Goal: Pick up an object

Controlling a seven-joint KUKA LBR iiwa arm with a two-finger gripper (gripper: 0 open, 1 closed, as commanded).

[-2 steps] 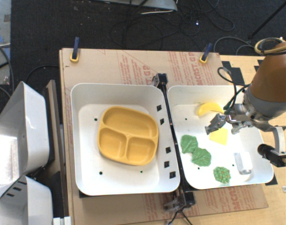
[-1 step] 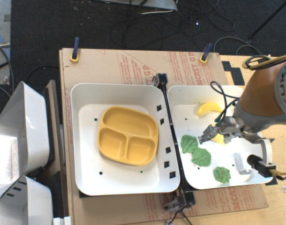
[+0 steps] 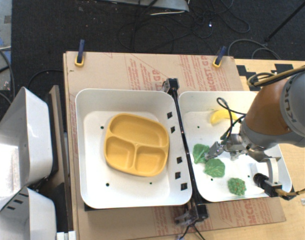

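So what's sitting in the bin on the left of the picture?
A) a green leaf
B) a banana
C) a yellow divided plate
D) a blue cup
C: a yellow divided plate lies in the left bin; the green pieces and the yellow banana-like thing are in the other bin.

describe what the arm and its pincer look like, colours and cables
The arm is bulky and rounded, with a grey shell and a broad orange band above the wrist. A thin black cable loops along it. The pincer is a small grey metal assembly, far slimmer than the arm. A yellow-and-black cable runs behind the arm.
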